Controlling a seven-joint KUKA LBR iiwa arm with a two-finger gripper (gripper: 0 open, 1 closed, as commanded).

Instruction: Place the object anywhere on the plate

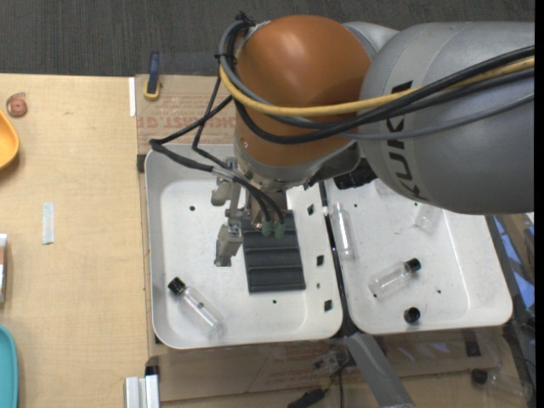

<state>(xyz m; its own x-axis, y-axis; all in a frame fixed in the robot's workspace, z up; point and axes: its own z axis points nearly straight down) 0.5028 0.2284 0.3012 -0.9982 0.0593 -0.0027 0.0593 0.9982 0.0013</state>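
I hovered the gripper (228,249) mid-left bin (161,228), jaw state unclear, still needing to grasp the capped vial (193,303) near its front-left corner.

KUKA iiwa arm (442,117): smooth grey rounded casing, with part of the black "KUKA" lettering visible on the side of the big link. Glossy orange band (297,75), dome-shaped from this angle. Yellow cable (340,104) runs across the orange and grey shells, with several black cables alongside it; more thin black cables loop off the left of the dome and run down towards the wrist. Below the band is a grey metal flange. The hand (228,249) is grey metal with a dark ribbed block beside it and small green bits, possibly connectors; too small to confirm.
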